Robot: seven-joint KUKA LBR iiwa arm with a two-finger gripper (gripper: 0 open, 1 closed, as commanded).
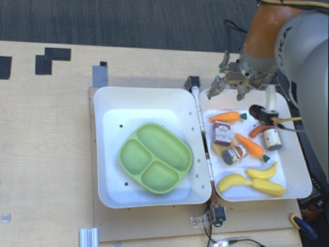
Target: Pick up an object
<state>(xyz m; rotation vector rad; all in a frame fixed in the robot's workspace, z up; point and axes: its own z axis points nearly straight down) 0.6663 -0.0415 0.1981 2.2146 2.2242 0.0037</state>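
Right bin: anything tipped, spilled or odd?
Two small cans lie on their sides in the right bin: one mid-bin beside the red box, another near the right wall. Nothing spilled or damaged.

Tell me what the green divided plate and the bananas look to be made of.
Green divided plate: likely moulded plastic, uniform matte pale green with soft rounded ridges. Bananas: probably plastic toy food, smooth, evenly yellow, with a slight sheen.
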